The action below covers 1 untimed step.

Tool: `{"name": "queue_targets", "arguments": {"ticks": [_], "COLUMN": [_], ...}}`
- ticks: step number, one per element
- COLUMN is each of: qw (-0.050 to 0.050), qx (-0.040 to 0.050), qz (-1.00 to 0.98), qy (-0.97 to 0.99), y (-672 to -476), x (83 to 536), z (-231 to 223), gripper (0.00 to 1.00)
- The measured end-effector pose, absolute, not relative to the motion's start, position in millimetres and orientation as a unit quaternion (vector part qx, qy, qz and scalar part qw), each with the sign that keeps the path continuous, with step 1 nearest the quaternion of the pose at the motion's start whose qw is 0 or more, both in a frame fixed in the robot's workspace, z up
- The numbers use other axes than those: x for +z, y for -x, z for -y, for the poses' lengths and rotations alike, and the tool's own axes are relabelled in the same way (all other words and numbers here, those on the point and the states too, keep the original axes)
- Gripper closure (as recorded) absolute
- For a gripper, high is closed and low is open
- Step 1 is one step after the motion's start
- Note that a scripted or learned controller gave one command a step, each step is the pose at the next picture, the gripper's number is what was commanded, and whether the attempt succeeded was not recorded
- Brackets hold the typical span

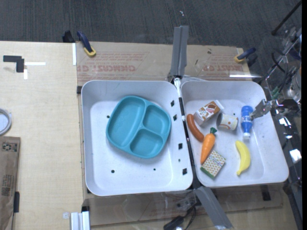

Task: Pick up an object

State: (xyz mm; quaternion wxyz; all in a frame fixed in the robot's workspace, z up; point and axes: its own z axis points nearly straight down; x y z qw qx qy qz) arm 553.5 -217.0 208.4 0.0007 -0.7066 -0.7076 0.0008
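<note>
The right bin (268, 178) holds several small items: a brown sausage (194, 127), an orange carrot (207, 145), a small printed carton (209, 112), a white cup lying on its side (227, 122), a blue bottle (246, 120), a yellow banana (243, 157) and a green-yellow packet (213, 164). My gripper (265, 108) is at the right bin's right rim, just right of the blue bottle and apart from it. It is small and partly lost among dark cables, and I see nothing held in it.
The left bin (96, 176) holds a teal divided plate (139, 127). A grey divider post (180, 51) stands between the bins at the back. Clamps (86, 43) hold cardboard behind the bins. Cables and equipment (288, 47) crowd the right edge.
</note>
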Motion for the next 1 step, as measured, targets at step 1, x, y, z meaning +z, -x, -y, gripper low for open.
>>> {"name": "queue_targets", "arguments": {"ticks": [1], "qw": [-0.007], "qx": [-0.0061], "qz": [0.68], "qy": [0.733], "y": [-576.0], "x": [120.4], "z": [211.8], "gripper": [0.0]}}
